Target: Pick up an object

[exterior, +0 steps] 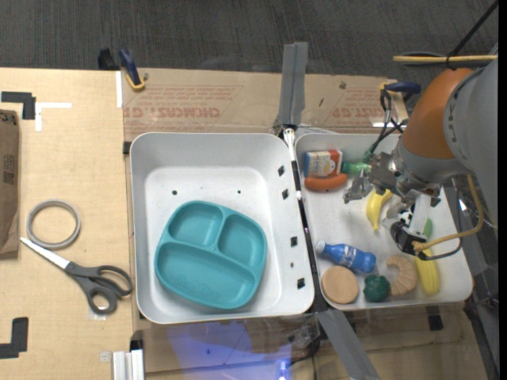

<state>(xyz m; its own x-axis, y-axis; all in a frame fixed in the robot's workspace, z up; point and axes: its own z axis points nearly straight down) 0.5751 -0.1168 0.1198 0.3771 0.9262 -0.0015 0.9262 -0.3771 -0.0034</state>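
The hand (379, 187) sits low in the right bin (317, 244), right over a yellow banana (374, 210); honestly can't tell how it's set. Hot dog (325, 183) and blue bottle (347, 256) are nearby, and a teal tray (211, 253) fills the left bin (150, 180).

You see the arm (467, 117) at the right of the frame: smooth grey casing, with a broad orange band (428, 125) above the wrist. Black cables run along the wrist; a yellow cable loops below it. The wrist hardware is grey metal.
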